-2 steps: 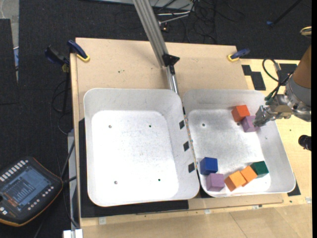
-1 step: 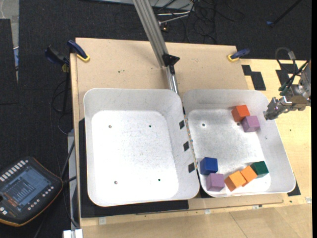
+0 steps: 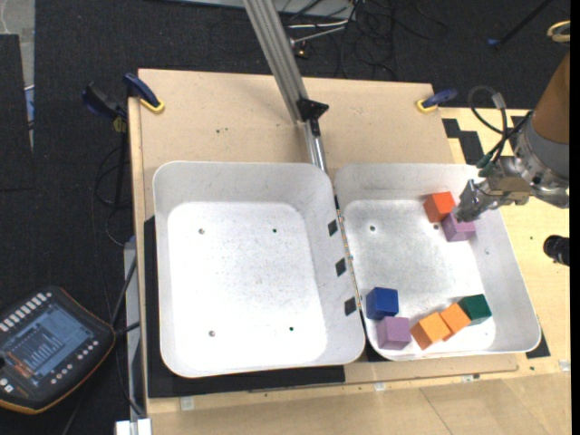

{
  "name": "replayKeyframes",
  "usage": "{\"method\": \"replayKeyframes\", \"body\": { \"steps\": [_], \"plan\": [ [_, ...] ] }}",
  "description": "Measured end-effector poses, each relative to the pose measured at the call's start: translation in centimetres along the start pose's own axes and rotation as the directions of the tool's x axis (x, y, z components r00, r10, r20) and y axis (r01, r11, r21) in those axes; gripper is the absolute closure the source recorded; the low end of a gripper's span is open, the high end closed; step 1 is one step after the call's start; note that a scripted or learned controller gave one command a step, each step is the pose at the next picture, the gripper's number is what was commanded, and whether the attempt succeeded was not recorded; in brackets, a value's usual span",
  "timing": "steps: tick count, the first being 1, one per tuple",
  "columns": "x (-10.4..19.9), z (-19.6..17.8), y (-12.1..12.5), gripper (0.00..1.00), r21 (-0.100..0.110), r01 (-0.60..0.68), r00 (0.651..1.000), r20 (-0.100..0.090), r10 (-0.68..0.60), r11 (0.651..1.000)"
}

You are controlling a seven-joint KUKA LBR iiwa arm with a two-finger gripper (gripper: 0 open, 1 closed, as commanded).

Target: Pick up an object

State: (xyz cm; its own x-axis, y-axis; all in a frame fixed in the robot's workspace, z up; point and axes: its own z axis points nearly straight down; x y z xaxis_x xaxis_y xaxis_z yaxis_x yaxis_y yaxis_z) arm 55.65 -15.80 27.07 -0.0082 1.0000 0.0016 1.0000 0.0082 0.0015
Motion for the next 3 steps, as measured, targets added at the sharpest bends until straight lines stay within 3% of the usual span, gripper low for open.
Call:
{"method": "replayKeyframes", "body": {
  "steps": [1,3],
  "plan": [
    [5.3,1.6,-0.8,1.0,0.003,0.0,1.0,0.0,0.0,1.0],
    [16.5,0.5,-2.0,1.0,0.002,0.001,1.0,-0.001,-0.001,1.0]
  ]
}}
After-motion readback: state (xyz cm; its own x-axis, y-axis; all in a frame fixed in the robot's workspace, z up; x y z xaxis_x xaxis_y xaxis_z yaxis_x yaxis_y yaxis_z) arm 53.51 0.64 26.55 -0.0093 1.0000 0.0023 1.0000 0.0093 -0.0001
